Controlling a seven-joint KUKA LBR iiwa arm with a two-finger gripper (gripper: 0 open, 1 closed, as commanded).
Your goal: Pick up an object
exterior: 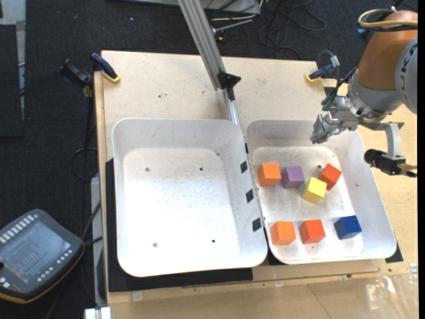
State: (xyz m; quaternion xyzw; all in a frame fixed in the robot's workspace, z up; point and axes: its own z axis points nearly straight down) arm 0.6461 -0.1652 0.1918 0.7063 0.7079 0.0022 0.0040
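Seven small cubes are lying in the right bin (372, 198): an orange cube (269, 173), a purple cube (293, 176), a yellow cube (315, 189) and a red cube (329, 175) are clustered near the middle, some touching, while three more are sitting along the near edge. The gripper (321, 131) is being held above the bin's far wall with nothing between its fingers, whose spread cannot be told. A grasp into the cluster is judged likely to nudge neighbours or slip off a tilted cube; no readable writing is being shown.
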